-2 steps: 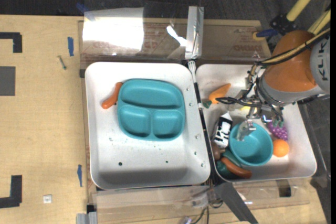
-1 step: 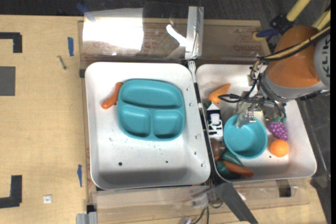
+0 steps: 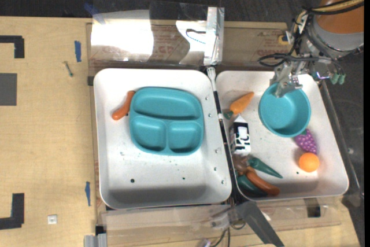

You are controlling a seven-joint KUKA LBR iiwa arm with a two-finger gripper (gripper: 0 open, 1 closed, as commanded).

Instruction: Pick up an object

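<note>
Directly beneath our pincer [image 3: 287, 85] sits the teal bowl [image 3: 283, 113], its far rim seemingly between the fingers, though we cannot tell how far they are parted or whether they grip. To do this well, we judge we should close squarely on the rim and lift straight, slowly. Below the pincer, the right bin [image 3: 335, 176] also holds purple grapes [image 3: 307, 140], an orange fruit [image 3: 309, 162] and, to its left, a carrot [image 3: 241, 102]. Farther left, the left bin [image 3: 110, 176] carries a teal divided plate [image 3: 166, 120] and an orange sausage-like piece [image 3: 123, 106].

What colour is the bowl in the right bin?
Teal blue bowl, seen in the camera view.
</note>
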